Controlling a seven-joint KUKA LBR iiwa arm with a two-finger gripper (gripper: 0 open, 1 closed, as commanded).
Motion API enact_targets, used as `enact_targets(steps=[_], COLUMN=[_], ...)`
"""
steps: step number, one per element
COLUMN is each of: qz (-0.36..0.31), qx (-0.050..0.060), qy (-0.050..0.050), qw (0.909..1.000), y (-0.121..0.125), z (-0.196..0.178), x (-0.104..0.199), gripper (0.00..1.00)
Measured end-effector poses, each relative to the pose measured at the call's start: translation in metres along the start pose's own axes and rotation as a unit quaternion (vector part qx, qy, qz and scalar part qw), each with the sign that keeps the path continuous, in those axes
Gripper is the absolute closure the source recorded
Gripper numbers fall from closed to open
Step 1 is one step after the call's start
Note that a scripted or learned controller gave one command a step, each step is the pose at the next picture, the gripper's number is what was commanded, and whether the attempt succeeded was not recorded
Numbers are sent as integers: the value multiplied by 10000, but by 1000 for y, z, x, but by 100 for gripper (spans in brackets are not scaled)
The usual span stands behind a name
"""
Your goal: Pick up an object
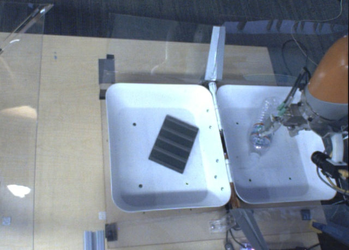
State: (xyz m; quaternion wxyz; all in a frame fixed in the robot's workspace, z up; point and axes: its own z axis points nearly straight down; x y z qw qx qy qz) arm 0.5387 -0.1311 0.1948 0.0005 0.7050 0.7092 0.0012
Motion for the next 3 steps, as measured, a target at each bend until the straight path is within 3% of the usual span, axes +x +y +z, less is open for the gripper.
enact_targets(steps=[1,2,3], qz=[-683,-685,-342], qx=[-61,-98,112], qy=[-22,-23,5], qw=[9976,9976,9994], y=[43,45,84], z=[96,83,14], x=[-5,-5,59], gripper=[0,100,100])
